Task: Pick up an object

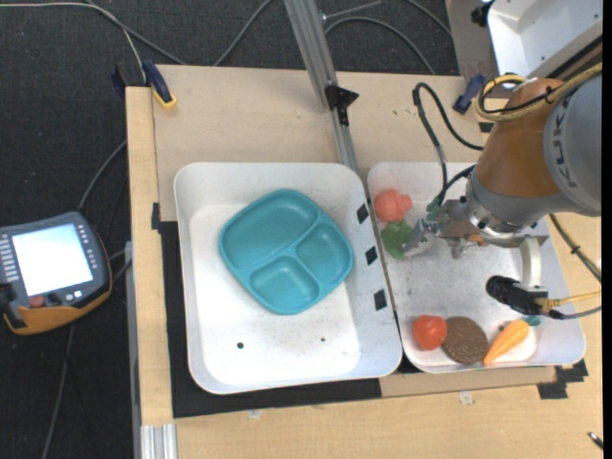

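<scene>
Pincer (413,240) sits low in the right bin (421,280), at a green object (394,237) near the bin's left wall; whether it is open or has hold of anything cannot be told. A pinkish-red piece (392,205) lies just beside, above. Along the near edge: red tomato (429,332), brown disc (465,339), orange carrot (507,340). The left bin (215,352) holds a teal divided plate (286,251).

Teal divided plate (286,250) in left bin (196,352), handheld screen pendant (48,268) beside bench
</scene>
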Motion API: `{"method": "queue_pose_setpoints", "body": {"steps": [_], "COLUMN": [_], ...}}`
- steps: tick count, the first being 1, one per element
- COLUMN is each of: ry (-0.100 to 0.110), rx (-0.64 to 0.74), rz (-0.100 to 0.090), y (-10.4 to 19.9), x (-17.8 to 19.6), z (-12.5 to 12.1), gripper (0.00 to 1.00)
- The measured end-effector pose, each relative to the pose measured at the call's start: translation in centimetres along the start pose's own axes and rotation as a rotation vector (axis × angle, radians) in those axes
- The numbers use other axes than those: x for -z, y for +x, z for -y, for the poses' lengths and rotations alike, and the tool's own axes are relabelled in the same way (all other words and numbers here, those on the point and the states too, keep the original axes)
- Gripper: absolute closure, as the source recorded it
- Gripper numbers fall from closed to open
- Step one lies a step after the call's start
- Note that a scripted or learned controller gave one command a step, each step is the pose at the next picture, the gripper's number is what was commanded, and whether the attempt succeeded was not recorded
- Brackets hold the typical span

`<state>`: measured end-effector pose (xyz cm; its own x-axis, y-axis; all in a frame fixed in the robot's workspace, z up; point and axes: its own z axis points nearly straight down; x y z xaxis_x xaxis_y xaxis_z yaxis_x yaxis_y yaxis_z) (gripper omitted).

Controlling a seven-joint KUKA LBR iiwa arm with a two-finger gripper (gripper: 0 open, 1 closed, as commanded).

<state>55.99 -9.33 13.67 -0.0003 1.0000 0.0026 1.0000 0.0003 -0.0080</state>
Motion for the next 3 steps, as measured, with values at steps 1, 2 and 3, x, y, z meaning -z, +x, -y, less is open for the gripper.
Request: {"method": "queue_pose_setpoints", "body": {"steps": [1,2,3], "ry": [-0.006,-0.012,-0.013], "rx": [0.000,-0.001,-0.001], "rz": [0.001,0.003,0.003], "y": [0.1,0.0,-0.5], "x": [-5.1,-3.7,2.4], "z": [-0.1,-0.2,0.3], "gripper": [0.00,1.00,1.00]}}
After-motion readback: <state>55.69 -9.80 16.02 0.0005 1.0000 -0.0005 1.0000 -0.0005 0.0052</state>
